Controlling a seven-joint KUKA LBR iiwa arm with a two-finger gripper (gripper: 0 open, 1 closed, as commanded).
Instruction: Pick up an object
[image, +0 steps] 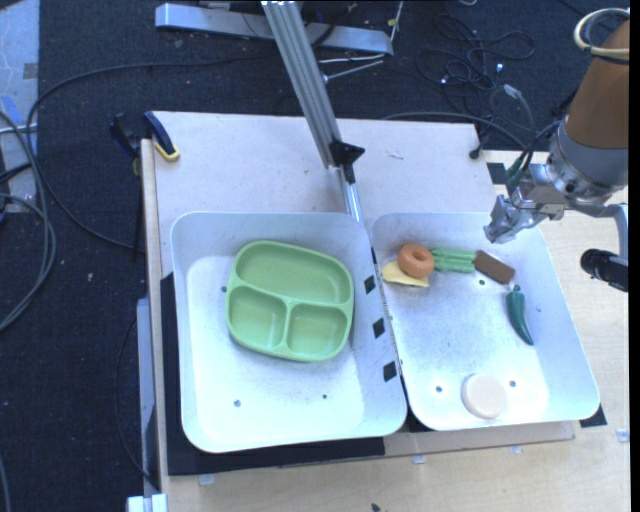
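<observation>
In the right bin (560, 330) a doughnut (416, 261) lay on a yellow piece (404, 279), beside a green stalk (452, 261), brown block (494, 267), green pepper (520, 314) and pale disc (484, 395). The gripper (500, 228) hovered above the block, carrying nothing. A green tray (291, 300) sat left.

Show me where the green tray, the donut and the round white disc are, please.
green tray (262, 272): camera view, floor of its large upper compartment.
donut (416, 261): camera view, its orange top.
round white disc (484, 396): camera view, centre of its face.
</observation>
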